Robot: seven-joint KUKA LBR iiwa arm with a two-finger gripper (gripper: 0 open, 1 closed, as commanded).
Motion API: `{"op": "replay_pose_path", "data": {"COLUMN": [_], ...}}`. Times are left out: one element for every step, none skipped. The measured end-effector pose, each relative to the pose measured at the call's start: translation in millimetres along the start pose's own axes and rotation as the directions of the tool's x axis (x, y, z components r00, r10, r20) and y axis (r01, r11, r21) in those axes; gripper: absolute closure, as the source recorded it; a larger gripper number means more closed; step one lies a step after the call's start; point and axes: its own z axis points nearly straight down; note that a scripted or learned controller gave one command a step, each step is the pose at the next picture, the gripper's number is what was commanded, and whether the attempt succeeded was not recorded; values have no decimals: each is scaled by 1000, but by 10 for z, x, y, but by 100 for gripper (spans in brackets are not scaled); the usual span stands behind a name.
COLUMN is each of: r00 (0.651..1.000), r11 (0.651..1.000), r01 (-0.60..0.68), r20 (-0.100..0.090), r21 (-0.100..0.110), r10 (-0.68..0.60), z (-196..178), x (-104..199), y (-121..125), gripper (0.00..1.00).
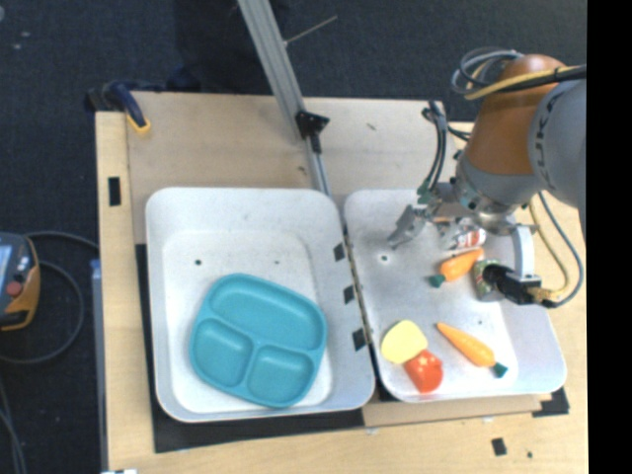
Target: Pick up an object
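Observation:
My gripper (442, 237) hangs over the upper part of the right bin (390, 284), open, with nothing between its fingers. One grey finger (403, 228) slants out to the left. A small orange carrot (460, 265) lies just below the gripper, close to it but not held. A second, longer carrot (467, 344) rests near the bin's front right. A yellow piece (403, 341) and a red piece (425, 371) sit touching each other at the bin's front.
The left bin (173, 225) holds a blue divided plate (259, 340). A grey metal strut (276, 62) runs diagonally from the top to the gap between the bins. Cables and a dark fitting (509, 282) hang by the wrist at the right.

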Motion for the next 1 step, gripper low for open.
{"op": "replay_pose_path", "data": {"r00": [1000], "r11": [1000], "r01": [-4], "r20": [0], "r21": [1], "r10": [4], "z": [632], "x": [-17], "y": [22], "gripper": [0]}}
